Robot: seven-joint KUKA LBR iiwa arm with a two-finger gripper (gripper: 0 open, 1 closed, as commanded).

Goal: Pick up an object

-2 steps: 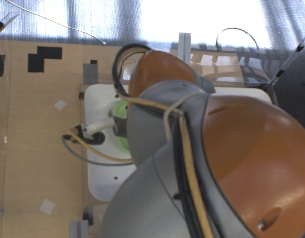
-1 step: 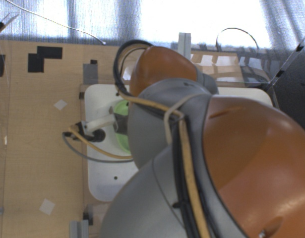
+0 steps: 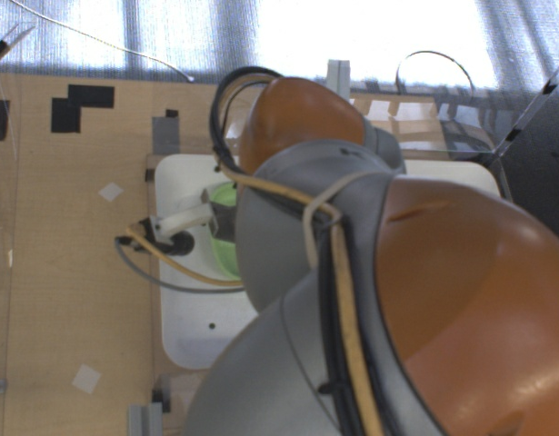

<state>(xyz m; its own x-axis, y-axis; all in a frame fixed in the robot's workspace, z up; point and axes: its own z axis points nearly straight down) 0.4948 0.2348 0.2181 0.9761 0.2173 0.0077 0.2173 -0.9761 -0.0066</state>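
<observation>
Item: green object [image 3: 226,243], curved, lodged in the white bin [image 3: 184,334], largely hidden beneath the arm [image 3: 352,271]. Hand: state cannot be told. Cables [image 3: 156,271] are draped just left of the green object. Risk, as judged: a blind grasp could be fouled by them.

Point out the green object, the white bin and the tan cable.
green object [image 3: 224,251], camera view, its lower rim.
white bin [image 3: 190,330], camera view, bare floor.
tan cable [image 3: 350,334], camera view, stretch along the arm.
</observation>
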